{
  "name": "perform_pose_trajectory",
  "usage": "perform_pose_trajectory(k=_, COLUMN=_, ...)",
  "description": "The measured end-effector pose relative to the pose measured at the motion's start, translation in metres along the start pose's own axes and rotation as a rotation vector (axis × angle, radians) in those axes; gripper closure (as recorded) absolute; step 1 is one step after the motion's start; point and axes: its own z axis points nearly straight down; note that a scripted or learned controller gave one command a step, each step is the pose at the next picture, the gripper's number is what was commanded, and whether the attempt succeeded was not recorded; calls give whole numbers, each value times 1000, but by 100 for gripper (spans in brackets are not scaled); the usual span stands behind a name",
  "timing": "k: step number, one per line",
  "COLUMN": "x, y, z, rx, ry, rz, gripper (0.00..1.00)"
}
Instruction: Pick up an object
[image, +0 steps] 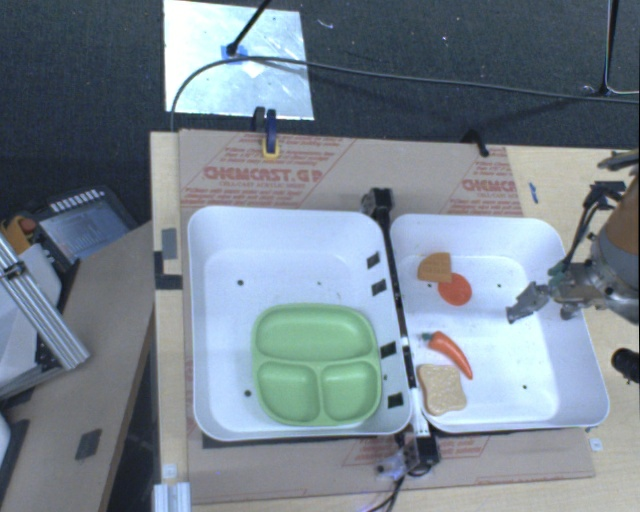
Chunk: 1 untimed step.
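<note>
The right bin holds four small food pieces on its left side. A tan round piece lies at the back, touching an orange-red disc. An orange carrot with a green top lies further forward, and a slice of toast rests in the front left corner. My gripper hangs over the right half of this bin, to the right of the disc and apart from every piece. Nothing shows in its grasp.
The left bin bears a green divided plate in its front half. A black divider strip runs between the bins. The arm enters over the right bin's right rim. Cables and a foil sheet lie behind the bench.
</note>
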Motion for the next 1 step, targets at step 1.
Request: perform_pose_trajectory(k=1, x=0, y=2, z=-4, rx=-8, ry=-2, rz=-2, gripper=0)
